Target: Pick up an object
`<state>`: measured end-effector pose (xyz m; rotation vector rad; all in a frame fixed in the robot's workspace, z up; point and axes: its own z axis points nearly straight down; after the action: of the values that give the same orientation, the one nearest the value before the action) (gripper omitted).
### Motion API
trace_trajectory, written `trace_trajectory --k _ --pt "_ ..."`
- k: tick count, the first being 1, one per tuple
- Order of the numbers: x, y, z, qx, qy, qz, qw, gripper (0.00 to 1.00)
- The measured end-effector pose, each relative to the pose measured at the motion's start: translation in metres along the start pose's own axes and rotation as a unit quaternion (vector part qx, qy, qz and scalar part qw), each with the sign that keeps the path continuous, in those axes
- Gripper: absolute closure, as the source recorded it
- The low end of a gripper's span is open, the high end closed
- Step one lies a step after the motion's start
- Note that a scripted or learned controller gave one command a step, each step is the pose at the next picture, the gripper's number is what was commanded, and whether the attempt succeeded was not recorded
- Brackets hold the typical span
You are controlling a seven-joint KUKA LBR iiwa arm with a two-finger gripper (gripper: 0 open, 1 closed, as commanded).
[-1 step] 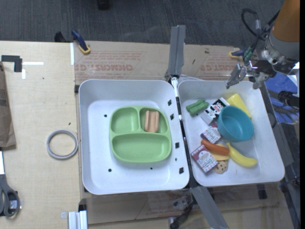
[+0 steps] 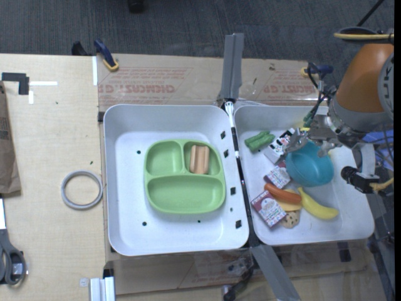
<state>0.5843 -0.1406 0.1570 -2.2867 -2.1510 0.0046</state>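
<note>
The right bin [image 2: 354,229] holds a teal bowl [image 2: 311,169], a yellow banana [image 2: 318,207], an orange carrot-like piece [image 2: 283,194], a red packet [image 2: 268,209], a cookie [image 2: 290,219], a small card [image 2: 279,177], a green toy [image 2: 258,140] and a black-and-white item [image 2: 283,142]. My gripper [image 2: 311,142] hangs low over the bowl's back rim, reaching in from the right. I cannot tell whether it touches the bowl. In the left bin [image 2: 114,180] lies a green divided plate [image 2: 182,196] with a sausage [image 2: 199,159] in its upper right compartment.
A metal divider post [image 2: 232,68] rises between the two bins at the back. On the bench to the left lie a tape ring [image 2: 82,189] and scissors [image 2: 11,262]. Blue clamps [image 2: 106,54] sit at the cardboard's back corners.
</note>
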Motion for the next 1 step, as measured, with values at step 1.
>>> trace_trajectory --k 1 --pt "0.0113 -0.0169 -0.0815 -0.001 0.0 0.002 1.0 0.0"
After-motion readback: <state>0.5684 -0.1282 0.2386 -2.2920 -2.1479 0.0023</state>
